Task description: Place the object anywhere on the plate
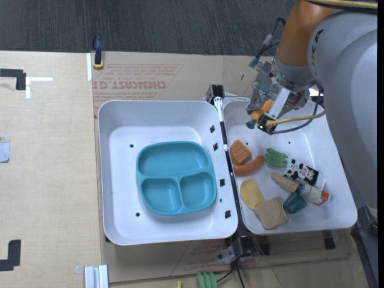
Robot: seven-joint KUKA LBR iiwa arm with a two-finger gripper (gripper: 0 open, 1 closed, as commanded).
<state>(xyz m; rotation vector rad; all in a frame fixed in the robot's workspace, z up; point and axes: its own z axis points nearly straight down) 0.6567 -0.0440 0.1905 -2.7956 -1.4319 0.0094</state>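
A blue three-compartment plate lies in the left white bin. My gripper hangs over the back left corner of the right bin, under the orange-banded wrist. A small orange object shows between its fingers, held above the bin floor. The gripper is to the right of the plate, past the wall between the two bins.
In the right bin lie an orange waffle piece, a sausage, a green item, a yellow chip, a bread slice, a teal cup and a black-and-white bottle. The arm's grey body fills the right side.
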